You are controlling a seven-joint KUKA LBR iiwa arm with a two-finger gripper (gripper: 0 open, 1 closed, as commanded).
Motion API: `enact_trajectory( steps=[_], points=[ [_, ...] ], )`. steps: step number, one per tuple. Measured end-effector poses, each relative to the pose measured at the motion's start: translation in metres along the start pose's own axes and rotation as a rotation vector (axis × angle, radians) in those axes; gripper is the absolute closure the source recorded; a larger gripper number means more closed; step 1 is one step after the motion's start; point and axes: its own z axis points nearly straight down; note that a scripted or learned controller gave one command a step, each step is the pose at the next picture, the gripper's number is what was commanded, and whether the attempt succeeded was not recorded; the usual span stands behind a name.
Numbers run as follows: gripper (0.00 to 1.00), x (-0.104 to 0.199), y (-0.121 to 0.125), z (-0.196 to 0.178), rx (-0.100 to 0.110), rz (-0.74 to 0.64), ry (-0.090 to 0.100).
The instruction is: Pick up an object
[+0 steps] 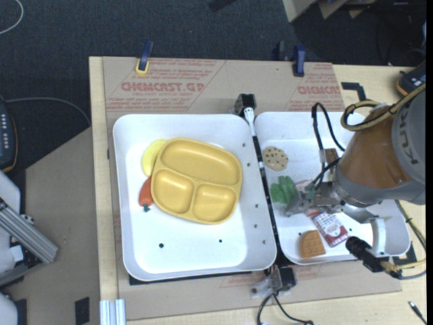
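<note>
nearest the front edge of the right bin (pixel 399 248) lies a brown cracker (pixel 312 244), with a red and white packet (pixel 329 227) just behind it. the gripper (pixel 302 200) is low in the middle of this bin, touching a green leafy toy (pixel 283 189); how far its fingers are spread cannot be told. a speckled cookie (pixel 275 158) sits toward the far edge. in the left bin (pixel 196 252), a yellow divided tray (pixel 195 179) covers most of an orange-red carrot (pixel 145 193) and a yellow piece (pixel 151 156).
</note>
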Motion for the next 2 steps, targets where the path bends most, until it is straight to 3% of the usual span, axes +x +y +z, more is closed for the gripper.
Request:
enact_trajectory(
  steps=[1, 2],
  points=[
    [1.00, -0.002, 0.002, -0.012, -0.006, 0.003, -0.004],
    [1.00, -0.009, 0.008, -0.073, -0.001, -0.002, 0.001]
  ],
)
